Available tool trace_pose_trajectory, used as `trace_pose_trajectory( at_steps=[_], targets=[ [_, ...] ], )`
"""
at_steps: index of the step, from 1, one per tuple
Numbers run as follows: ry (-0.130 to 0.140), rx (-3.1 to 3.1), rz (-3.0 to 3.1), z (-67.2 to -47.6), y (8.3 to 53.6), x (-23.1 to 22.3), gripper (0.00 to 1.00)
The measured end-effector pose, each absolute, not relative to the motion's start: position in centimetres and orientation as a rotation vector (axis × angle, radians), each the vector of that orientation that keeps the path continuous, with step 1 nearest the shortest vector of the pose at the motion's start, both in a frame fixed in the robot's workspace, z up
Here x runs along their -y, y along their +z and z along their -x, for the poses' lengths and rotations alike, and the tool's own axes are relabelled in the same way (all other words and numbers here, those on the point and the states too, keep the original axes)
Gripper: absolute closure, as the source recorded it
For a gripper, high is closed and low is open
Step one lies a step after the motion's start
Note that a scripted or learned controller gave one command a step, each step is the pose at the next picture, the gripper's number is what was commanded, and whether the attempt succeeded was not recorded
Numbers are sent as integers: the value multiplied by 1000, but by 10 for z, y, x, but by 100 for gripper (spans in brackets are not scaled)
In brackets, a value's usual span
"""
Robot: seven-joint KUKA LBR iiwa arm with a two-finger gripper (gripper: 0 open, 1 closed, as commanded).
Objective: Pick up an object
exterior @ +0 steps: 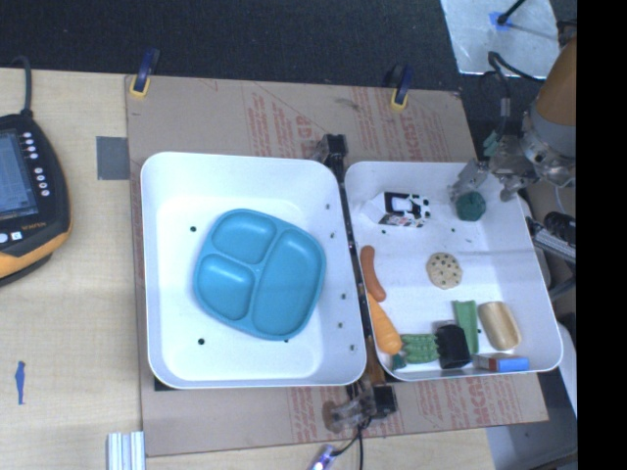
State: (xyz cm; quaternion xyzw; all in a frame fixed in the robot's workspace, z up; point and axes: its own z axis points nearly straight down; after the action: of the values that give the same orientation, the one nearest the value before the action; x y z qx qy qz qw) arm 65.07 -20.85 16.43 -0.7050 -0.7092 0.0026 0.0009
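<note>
Green ball lies just below gripper.

Arm cut off at right edge; tablet cropped left

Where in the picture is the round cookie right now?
The cookie lies near the middle of the right bin, right of the sausage and above the bread roll.

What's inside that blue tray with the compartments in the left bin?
Nothing that I can see: the blue divided tray lies in the left bin with its three compartments bare. What sits beneath the tray is covered, so the bin floor under it cannot be checked.
</note>
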Motion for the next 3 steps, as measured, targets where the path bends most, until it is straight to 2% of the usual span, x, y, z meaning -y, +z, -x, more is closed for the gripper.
trace_pose_trajectory(
  at_steps=[1, 2, 3],
  targets=[
    [8, 2227, 2210, -656, 115, 211, 0],
    [9, 2229, 2207, -656, 126, 211, 100],
    [10, 2229, 2206, -656, 126, 211, 0]
  ],
)
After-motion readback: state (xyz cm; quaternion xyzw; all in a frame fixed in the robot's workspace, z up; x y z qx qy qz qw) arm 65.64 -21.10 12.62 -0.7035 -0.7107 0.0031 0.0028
